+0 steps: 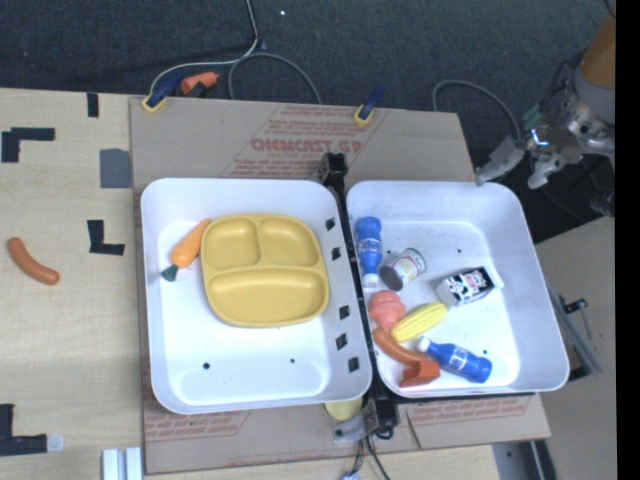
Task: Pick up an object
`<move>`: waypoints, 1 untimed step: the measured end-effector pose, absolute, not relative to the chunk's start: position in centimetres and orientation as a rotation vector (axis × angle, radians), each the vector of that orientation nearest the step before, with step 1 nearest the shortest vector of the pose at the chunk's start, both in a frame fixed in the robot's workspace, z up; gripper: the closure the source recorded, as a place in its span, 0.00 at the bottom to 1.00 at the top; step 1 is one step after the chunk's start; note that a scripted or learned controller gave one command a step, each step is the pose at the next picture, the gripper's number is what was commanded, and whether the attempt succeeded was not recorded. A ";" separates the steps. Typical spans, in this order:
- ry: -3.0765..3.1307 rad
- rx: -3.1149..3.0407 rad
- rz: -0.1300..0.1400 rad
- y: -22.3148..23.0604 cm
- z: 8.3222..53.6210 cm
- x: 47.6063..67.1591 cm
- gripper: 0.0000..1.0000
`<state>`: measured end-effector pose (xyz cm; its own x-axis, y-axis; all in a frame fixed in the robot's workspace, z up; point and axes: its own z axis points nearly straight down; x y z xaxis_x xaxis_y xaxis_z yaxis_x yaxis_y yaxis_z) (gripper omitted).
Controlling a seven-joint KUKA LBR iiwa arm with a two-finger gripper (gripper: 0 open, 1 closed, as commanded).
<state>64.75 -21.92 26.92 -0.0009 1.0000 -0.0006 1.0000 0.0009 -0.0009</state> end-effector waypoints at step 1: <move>-2.217 -2.206 0.010 -15.7 14.8 62.7 0.00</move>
